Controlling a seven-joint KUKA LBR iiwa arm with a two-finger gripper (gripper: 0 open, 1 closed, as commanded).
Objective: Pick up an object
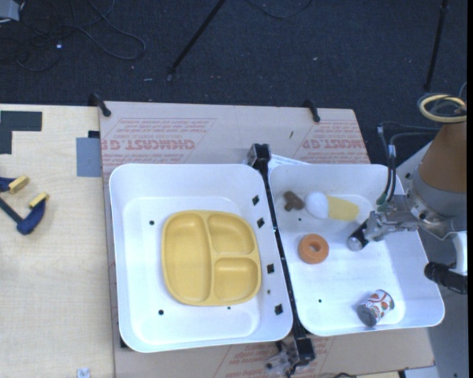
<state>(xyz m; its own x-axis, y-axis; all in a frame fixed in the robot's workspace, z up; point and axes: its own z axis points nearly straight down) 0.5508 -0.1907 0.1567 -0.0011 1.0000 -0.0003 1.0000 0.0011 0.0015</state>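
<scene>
Reaching in from the right, the gripper (pixel 356 241) hovered just beside the orange doughnut (pixel 313 249), which lay to its left; I couldn't judge its grip.

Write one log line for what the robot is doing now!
gripper: over right bin, holding nothing seen | donut: beside gripper | can: untouched | tray: left bin

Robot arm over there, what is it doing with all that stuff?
It is trying to pick something up. The gripper hangs over the right bin, close to an orange donut, a white ball, a yellow block, a small brown thing and a can. The left bin holds a yellow divided tray. No object is visibly held yet.
</scene>
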